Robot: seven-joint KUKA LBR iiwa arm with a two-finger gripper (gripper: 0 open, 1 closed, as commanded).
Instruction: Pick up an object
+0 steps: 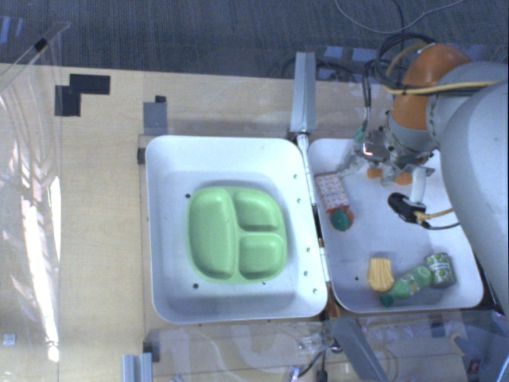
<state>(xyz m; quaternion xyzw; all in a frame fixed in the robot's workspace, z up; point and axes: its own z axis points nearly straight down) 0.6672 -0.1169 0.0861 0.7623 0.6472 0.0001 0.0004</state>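
Hovering over the right bin (358, 289)'s far end: hand (390, 165), grip state impossible to tell. Left bin (167, 213): green divided tray (236, 233). Right bin: corn cob (380, 273), green bottle (404, 286).

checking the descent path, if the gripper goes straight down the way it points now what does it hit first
Most likely bare floor of the right bin, near its far edge. The gripper hangs there pointing down, with an orange piece right beside it. Depth is unclear, so it might clip that piece first.

tray (236, 233) in left bin (159, 213) — bottle (406, 286) in right bin (461, 293)
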